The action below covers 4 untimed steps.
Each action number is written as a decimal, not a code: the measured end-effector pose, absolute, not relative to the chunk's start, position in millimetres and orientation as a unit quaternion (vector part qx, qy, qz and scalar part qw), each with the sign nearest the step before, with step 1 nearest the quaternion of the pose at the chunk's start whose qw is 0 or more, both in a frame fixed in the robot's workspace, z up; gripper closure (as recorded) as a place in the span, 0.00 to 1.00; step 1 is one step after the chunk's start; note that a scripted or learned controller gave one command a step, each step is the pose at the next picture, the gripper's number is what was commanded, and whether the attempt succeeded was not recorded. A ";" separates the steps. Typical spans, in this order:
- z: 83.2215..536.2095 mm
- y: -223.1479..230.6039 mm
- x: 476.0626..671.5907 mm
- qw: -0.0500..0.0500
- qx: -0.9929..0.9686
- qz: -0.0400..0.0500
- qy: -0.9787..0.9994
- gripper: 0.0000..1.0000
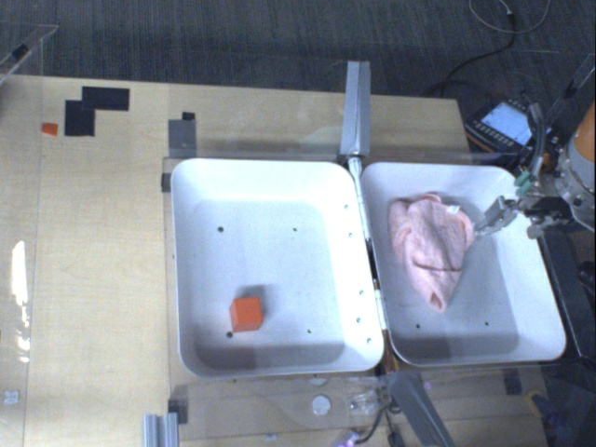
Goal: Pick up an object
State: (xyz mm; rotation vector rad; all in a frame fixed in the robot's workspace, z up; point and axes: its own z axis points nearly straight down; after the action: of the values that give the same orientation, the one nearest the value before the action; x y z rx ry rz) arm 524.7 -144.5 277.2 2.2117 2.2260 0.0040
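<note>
Cloth [430, 248] lies ungrasped in the right bin [521, 343], just beside the gripper [489, 222]; finger state unclear.

No text, label or number is legible on anything here.

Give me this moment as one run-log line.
claw: over right bin, at pink cloth's right edge | cloth: lying in bin, not lifted | orange block: left bin, untouched | pick: not done

arm [579, 170] cut off at right edge, hand [494, 217] fingers too small to read
</note>
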 end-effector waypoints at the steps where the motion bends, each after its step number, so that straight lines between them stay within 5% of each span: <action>1: 151.1 -181.8 578.3 0.002 0.725 0.001 0.689 0.00; 2: 90.2 -187.9 618.7 0.005 0.667 0.003 0.745 0.00; 3: 103.5 -186.0 621.9 0.009 0.666 0.006 0.746 1.00; 4: 209.3 -128.5 670.8 0.004 0.719 0.003 0.695 1.00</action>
State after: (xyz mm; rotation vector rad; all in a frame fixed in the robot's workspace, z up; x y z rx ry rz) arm 670.8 -128.5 209.3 2.2536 2.1777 0.0084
